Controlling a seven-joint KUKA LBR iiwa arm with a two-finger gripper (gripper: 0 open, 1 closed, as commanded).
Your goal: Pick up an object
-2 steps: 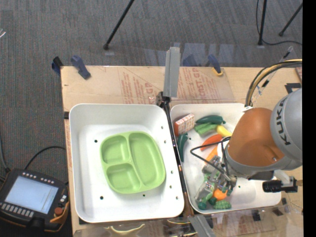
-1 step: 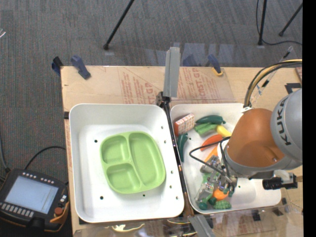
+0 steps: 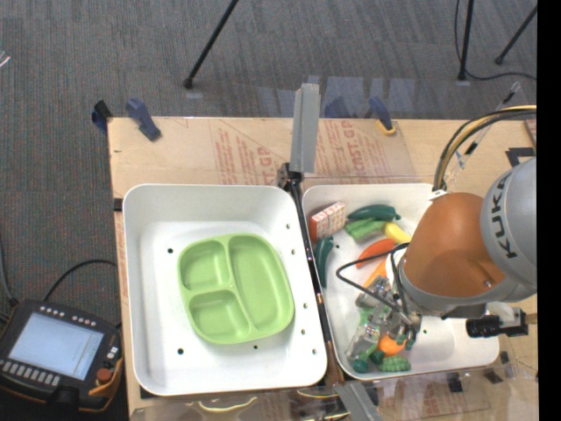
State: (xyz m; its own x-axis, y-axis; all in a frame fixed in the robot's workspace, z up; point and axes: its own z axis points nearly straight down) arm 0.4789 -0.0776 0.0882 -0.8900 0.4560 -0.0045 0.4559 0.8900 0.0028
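1. Camera view: a light-green three-compartment plastic plate (image 3: 235,286) lies in the left shallow white bin (image 3: 145,235).
2. The right shallow white bin (image 3: 456,349) holds small toy foods (image 3: 372,222).
3. The gripper (image 3: 386,327) sits low among them; grip state cannot be determined.

1 fixed camera, mounted above the bench (image 3: 202,152), looking down at a slant. Far edge of bench and grey floor toward 12 o'clock, near edge at 6. Moderate range: both white bins fit whole, left bin (image 3: 149,235) at 9, right bin (image 3: 456,351) at 3. Arm (image 3: 456,253) enters from 3 o'clock. Tripod legs (image 3: 215,33) stand at 12.
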